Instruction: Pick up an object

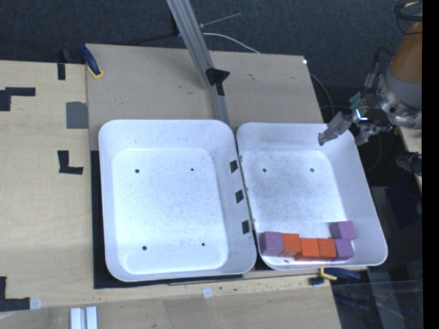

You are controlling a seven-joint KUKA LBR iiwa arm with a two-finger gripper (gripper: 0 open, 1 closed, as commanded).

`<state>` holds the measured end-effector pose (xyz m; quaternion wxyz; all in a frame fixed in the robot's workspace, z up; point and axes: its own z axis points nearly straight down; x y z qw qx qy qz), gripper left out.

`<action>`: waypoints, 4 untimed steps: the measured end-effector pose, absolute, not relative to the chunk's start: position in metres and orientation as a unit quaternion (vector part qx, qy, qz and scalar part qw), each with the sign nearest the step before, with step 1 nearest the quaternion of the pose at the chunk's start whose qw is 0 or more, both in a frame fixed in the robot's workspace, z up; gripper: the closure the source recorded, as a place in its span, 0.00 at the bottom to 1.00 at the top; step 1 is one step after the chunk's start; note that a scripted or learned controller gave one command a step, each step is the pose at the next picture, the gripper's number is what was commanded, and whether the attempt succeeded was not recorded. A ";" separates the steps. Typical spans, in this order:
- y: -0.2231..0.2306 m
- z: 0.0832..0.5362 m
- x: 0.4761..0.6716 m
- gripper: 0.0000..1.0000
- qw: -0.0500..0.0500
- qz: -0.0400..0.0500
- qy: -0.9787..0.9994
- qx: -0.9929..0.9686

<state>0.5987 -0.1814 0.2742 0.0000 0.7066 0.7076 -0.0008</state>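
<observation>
Up at the right bin's (357, 177) far rim, the claw (334, 128) hangs, finger spacing unclear, blocks (309, 242) crowding the near edge.

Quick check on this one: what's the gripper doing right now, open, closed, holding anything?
Gripper: over the top right rim of the right bin, far from the blocks; nothing seen between its fingers; open or closed cannot be told.

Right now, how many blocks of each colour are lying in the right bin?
Purple blocks: 3
Orange blocks: 3, as far as the seams between them show
Total: 6, all along the near wall of the right bin
</observation>
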 end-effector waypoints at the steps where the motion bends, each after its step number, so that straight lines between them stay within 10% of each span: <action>1: -0.132 0.136 0.621 0.00 -0.004 -0.003 0.708 0.706; 2: -0.170 0.187 0.586 0.00 0.001 0.000 0.706 0.708; 4: 0.013 0.190 0.559 0.00 -0.003 -0.002 0.709 0.705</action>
